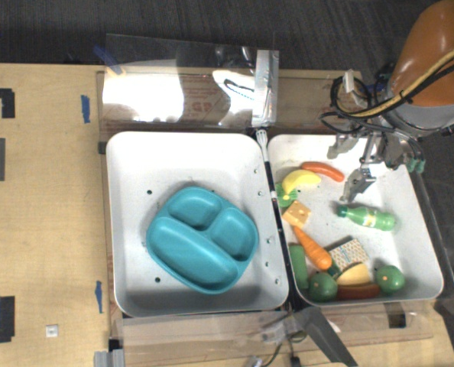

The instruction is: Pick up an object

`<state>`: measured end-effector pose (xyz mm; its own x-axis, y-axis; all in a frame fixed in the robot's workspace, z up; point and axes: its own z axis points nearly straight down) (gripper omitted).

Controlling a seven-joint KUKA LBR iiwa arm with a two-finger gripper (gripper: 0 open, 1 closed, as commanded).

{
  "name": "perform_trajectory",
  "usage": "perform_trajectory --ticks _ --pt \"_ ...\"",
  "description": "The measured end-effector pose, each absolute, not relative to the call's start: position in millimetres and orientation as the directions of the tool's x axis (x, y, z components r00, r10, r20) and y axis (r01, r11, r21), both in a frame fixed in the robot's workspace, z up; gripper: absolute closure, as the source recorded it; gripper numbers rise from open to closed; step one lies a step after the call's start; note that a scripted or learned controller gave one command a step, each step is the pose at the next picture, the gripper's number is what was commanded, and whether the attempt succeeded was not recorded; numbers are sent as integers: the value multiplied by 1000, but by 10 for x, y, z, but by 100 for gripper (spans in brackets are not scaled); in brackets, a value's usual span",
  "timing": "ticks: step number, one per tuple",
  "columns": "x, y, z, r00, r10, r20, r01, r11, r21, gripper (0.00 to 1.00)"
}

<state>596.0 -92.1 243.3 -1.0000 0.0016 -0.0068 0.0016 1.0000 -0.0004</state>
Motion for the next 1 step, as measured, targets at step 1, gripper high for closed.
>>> perform_trajectory --ticks 1 --pt "5106 -824 1833 -998 -68 0 -68 998 1 0"
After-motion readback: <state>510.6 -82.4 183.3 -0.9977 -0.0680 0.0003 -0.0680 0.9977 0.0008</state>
